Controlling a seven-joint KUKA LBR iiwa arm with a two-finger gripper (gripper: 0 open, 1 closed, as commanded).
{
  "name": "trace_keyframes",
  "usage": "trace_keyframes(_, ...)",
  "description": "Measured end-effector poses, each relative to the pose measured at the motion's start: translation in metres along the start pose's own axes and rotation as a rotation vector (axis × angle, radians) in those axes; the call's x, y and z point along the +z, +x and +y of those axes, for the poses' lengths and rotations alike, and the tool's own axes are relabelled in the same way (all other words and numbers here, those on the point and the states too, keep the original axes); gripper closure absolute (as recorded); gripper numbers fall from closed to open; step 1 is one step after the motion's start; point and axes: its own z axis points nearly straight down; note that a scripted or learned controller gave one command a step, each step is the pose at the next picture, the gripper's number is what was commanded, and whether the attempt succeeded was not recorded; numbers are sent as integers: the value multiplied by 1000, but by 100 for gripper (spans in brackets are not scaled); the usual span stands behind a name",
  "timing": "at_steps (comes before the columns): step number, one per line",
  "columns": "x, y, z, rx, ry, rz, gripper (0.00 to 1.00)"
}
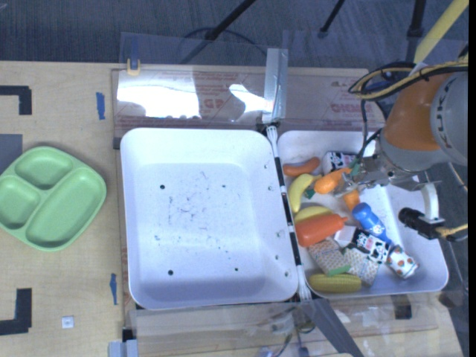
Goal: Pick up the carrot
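A: Where's the carrot [325,184]?

B: In the right bin [435,274], near its top end. It's the small orange piece lying just right of the banana [298,193], with a bit of green at its right tip. There's a bigger orange thing [320,227] lower down, below the banana, but I judge that to be something else.

A: And the gripper [359,175]?

B: Down in the same bin, right at the carrot's right end, close enough that they may be touching. I cannot tell how it is set; the wrist hides that part.

A: Which way does the carrot run?

B: Roughly left to right, tilted slightly up toward the gripper. So it lies to the gripper's left, lengthwise along the approach. I'd guess the gripper needs to shift left over the carrot's middle and close across its width.
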Motion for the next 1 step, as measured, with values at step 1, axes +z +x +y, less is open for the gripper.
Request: trace_keyframes(1, -83, -6, 45, -131, 1, 1, 100)
